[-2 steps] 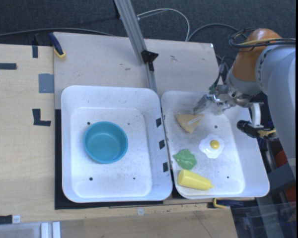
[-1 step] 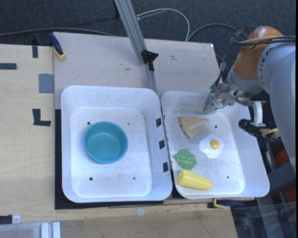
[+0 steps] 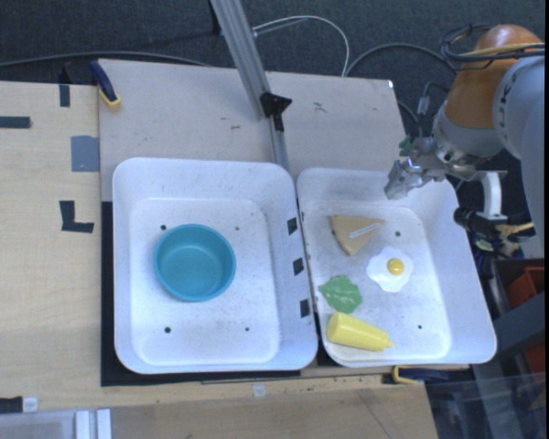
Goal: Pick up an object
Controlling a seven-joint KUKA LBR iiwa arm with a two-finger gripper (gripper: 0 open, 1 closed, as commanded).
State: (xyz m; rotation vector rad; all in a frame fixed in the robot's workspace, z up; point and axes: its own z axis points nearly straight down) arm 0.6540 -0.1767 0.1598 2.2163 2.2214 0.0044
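Note:
The right bin [image 3: 457, 323] holds a tan cheese wedge [image 3: 352, 232], a fried egg toy [image 3: 391, 270], a green lettuce leaf [image 3: 340, 293] and a yellow corn piece [image 3: 356, 333]. My gripper [image 3: 398, 184] hangs over the bin's far right corner, above and to the right of the cheese wedge. Nothing shows between its fingers. A blue bowl [image 3: 195, 262] sits in the left bin [image 3: 128, 337].
A slanted metal pole [image 3: 249, 53] rises behind the bins, with its base near the gap between them. Cables [image 3: 329, 27] lie on the bench at the back. A blue and yellow clamp [image 3: 105, 85] sits at the far left corner.

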